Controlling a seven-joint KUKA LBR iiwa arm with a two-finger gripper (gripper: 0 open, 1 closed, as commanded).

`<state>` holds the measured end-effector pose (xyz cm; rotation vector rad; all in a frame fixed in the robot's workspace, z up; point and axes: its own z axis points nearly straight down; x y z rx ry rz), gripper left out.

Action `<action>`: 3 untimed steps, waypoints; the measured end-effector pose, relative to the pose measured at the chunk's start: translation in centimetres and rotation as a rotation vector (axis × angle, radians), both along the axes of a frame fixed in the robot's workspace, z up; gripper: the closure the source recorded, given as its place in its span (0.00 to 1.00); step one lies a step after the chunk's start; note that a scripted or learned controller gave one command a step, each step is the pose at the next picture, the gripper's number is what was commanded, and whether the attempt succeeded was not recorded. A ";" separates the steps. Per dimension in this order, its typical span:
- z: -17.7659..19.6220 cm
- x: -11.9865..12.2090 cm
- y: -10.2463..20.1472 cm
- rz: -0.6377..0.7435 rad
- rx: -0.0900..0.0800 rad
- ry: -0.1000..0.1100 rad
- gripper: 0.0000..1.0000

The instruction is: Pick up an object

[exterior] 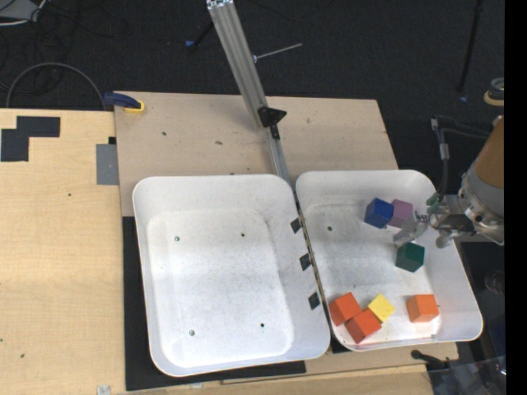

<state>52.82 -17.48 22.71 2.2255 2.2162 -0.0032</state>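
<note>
Left bin [216, 352]: nearest me, the big white tray on the left, its front rim at the bottom of the view.
Right bin [362, 189]: the same size, set just beside the left one; all the blocks lie in it.
Arm: reaches in from the right edge, orange band above the wrist.
Gripper [422, 234]: low over the right bin's far right side; from here I cannot tell whether its jaws are open or closed, and I see nothing between them.
Green block [409, 257]: just below the gripper, my guess for the likeliest pick.
Blue block [379, 213]: touching the purple block [401, 212], just left of the gripper.
Front cluster: two red blocks [352, 316] with a yellow block [381, 308] touching, an orange block [422, 307] near them.
Risk: the gripper looks offset from the green block; closing here could clip a corner and push it away, or nudge the purple block.
</note>
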 end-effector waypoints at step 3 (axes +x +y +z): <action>4.3 -2.8 0.3 0.000 0.002 -0.002 0.00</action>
